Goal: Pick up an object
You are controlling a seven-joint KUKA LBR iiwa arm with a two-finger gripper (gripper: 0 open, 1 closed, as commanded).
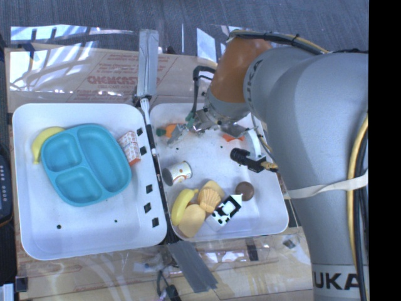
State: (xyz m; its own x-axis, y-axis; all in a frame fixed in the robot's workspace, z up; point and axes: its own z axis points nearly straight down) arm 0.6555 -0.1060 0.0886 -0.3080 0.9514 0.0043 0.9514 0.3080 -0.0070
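In the far left corner of the right bin [210,157], the claw [191,124] hangs low over the white floor, the grey arm reaching in from the right above it. From this slanted view I cannot tell whether the claw is apart or together, and nothing can be seen held in it. The likeliest target is a small orange piece [170,129] lying just left of the claw, close to the bin's left wall. A small cup [177,172] lies on its side nearer the middle. A yellow banana [181,204], a brown ball [244,191] and a black-and-white toy [225,211] crowd the near end. The left bin [37,231] holds a blue plate [84,163], well apart from the claw.

The risks look plain. The orange piece is small and low, so a closing claw may pinch air or nudge it away. It also sits near the wall, so a descent a little too far left could strike the rim. A shallow descent would probably close above it and come up empty.
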